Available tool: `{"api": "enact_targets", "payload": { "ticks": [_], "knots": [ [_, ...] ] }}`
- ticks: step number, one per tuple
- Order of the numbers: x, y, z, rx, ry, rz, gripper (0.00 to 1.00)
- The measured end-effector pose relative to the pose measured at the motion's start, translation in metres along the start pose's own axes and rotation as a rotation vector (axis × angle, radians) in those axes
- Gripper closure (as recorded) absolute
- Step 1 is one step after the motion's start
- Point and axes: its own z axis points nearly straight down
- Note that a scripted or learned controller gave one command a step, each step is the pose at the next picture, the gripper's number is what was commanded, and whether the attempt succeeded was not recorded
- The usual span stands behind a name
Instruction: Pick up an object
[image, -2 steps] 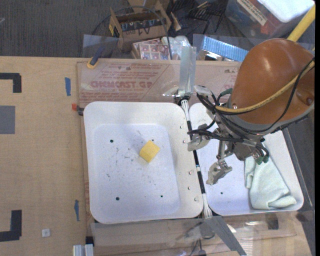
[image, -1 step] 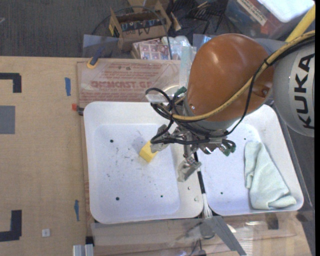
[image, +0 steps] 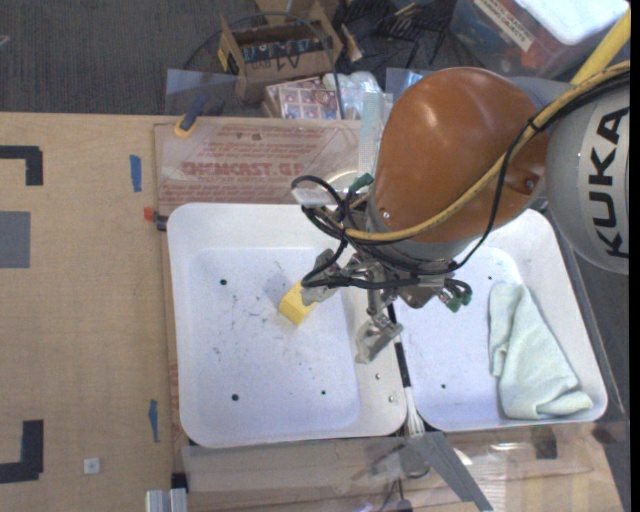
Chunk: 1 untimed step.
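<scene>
A small yellow block (image: 295, 304) lies in the left white bin (image: 215, 240), near its right side. A pale green-white cloth (image: 530, 355) lies crumpled along the right side of the right bin (image: 450, 400). My gripper (image: 372, 338) hangs below the orange wrist band (image: 455, 150), over the rim where the two bins meet. It is to the right of the yellow block and slightly nearer the front, and apart from it. Nothing is seen in its grasp. Cables and the wrist body hide the gripper's upper part.
The left bin's floor bears dark specks and scuff marks. A clear plastic sheet with red lettering (image: 255, 175) lies behind the left bin. Boxes and clutter (image: 300, 60) stand behind the bench. The cardboard bench top (image: 70, 300) stretches to the left.
</scene>
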Motion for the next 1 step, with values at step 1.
{"api": "enact_targets", "payload": {
  "ticks": [1],
  "knots": [
    [-0.0458, 0.0419, 0.0829, -0.003, 0.005, -0.202, 0.00]
  ]
}}
